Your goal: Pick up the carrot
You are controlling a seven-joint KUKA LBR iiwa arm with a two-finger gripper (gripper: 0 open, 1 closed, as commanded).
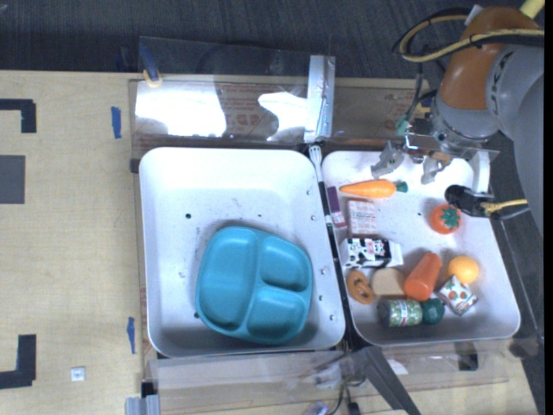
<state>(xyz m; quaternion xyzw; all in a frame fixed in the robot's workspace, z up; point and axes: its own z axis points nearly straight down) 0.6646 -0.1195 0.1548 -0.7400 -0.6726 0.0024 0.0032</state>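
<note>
Carrot (372, 188) below open claw (408, 164), tomato (445, 219) near, cartons (361, 223) just beside

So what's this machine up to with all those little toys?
The robot arm reaches in from the right, and its gripper hangs open just above the top of the right bin. It is after the toy carrot, which lies on the bin floor right below the fingers, not yet grasped. Other toy foods, including a tomato, sit nearby. The left bin holds a blue divided plate.
</note>
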